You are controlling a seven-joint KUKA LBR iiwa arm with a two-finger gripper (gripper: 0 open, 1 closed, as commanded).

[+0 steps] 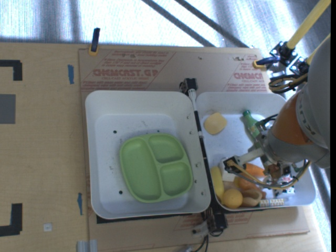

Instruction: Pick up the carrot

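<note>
The carrot [255,169] is an orange piece lying in the right bin [231,140], near its front, partly covered by the arm's wrist. My gripper [264,178] hangs low over the carrot, at the front right of that bin, among a heap of food items. Cables and the wrist body hide the tips, and I cannot make out whether anything sits between them. The grey arm with its orange band [291,127] comes in from the right over the bin's right side.
A pale yellow round item [215,123] and a green bottle [251,121] lie at the right bin's back. A banana [217,180], a yellow-orange fruit [232,197] and a brown item [252,194] crowd its front. The left bin [105,119] holds a green divided plate [156,167].
</note>
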